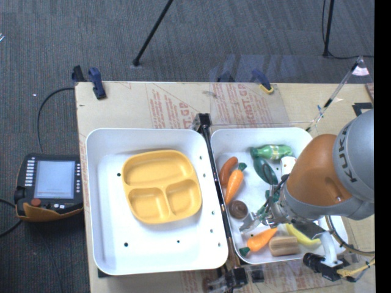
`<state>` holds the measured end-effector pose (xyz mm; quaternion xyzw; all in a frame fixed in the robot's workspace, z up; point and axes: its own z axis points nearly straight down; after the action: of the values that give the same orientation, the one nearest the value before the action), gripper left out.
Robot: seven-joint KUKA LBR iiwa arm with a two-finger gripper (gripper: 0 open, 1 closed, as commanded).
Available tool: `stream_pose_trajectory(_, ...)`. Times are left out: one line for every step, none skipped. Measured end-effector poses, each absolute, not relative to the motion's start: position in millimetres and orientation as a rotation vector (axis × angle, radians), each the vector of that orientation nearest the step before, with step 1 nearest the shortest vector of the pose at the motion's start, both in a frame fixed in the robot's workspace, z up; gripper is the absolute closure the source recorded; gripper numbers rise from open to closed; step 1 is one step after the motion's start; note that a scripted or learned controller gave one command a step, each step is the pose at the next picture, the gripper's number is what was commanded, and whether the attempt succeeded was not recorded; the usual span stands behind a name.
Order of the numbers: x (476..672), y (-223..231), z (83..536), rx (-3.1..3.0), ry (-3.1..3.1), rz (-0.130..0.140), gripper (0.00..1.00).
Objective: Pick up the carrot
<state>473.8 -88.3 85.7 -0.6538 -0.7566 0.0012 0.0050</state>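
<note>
I work in a robot lab: clamped bench (183, 102), teach pendant (52, 185) on grey carpet (183, 29), tripod legs (156, 26) standing behind

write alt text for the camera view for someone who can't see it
A grey and orange robot arm reaches from the right over the right white bin, its claw low among toy food: two carrots, a green bottle, a banana. The left white bin holds a yellow divided plate.
</note>
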Motion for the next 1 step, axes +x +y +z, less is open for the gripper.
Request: stream_pose_trajectory(473.3, -88.8, 94.1, -2.055, -2.358, 0.004, 1.00)
